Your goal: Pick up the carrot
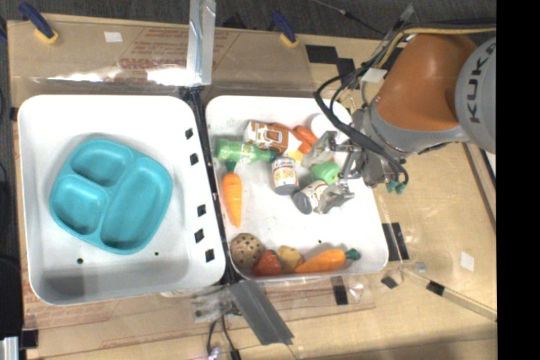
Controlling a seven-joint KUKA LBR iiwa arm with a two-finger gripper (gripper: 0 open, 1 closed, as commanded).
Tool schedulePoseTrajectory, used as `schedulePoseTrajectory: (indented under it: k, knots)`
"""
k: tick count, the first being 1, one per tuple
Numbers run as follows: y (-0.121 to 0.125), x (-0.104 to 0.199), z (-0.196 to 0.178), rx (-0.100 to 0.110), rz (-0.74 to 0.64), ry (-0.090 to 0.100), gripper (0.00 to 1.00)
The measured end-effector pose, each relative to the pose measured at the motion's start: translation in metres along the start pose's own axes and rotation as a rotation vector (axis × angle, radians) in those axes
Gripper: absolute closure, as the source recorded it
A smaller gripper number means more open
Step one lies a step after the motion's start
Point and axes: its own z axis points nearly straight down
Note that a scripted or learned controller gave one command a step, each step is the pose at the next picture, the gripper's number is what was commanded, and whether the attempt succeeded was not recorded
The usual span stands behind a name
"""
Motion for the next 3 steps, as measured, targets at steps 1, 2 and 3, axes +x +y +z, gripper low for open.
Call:
schedulePoseTrajectory:
  k: [1, 2, 3]
  knots:
    - [0.063, 0.021, 0.090, -0.003, 0.139, 0.005, 0.00]
    - [0.079, -0.005, 0.106, 0.001, -0.082, -0.003, 0.00]
    - [0.075, -0.028, 0.104, 0.014, -0.301, -0.002, 0.00]
